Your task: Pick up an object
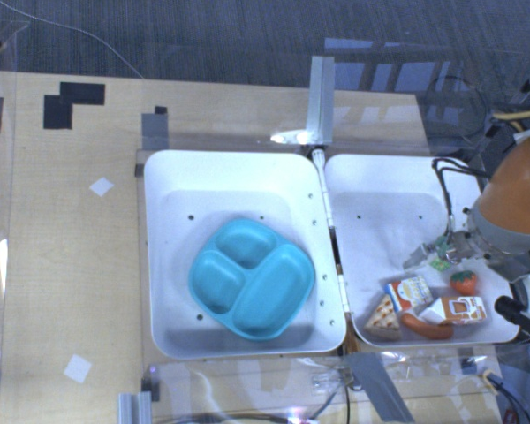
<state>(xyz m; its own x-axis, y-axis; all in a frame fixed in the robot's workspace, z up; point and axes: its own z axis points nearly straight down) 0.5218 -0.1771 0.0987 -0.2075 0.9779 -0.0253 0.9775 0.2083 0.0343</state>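
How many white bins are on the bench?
2. The left bin holds a blue divided plate. The right bin has small toy foods in its near corner.

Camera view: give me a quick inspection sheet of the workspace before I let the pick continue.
Surface: pale wooden bench bearing two shallow white bins side by side; black patches at its far left.
Job's things: in the right bin, near corner, a small pile: a pizza-slice toy, two small cartons, a sausage, a tomato.
Clutter: a blue divided plate lies flat in the left bin.
Claw: low inside the right bin, just beyond the pile; finger state cannot be told.
Cables: a black cable loops over the right bin's far edge; a thin wire runs across the floor.
Surroundings: dark carpet beyond the bench; a metal post between the bins.
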